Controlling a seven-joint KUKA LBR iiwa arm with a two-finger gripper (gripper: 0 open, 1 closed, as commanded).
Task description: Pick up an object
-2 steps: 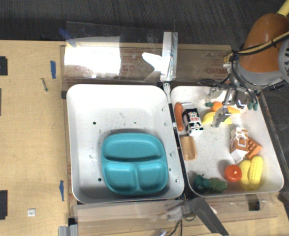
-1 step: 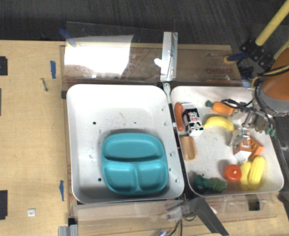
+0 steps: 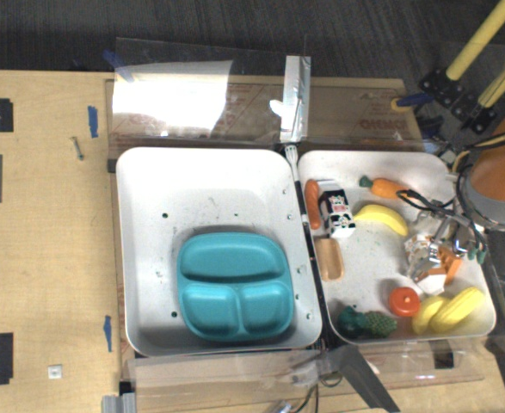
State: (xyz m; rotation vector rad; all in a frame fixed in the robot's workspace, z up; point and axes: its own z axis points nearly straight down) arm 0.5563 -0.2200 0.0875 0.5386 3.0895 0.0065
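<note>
Plywood desk (image 3: pixel 37 231) carries two white bins; from my seat, the left bin (image 3: pixel 140 179) holds a teal tray (image 3: pixel 233 284). Right bin (image 3: pixel 355 166) holds the clutter: bananas (image 3: pixel 448 310), another banana (image 3: pixel 383 218), carrot (image 3: pixel 385 188), broccoli (image 3: pixel 366 322), tomato (image 3: pixel 404 300). My tool (image 3: pixel 437 252) sits low at centre right of that bin, above the tomato; I cannot tell its opening or any hold. I judge this the reaching step; next I'd close and lift.
</note>
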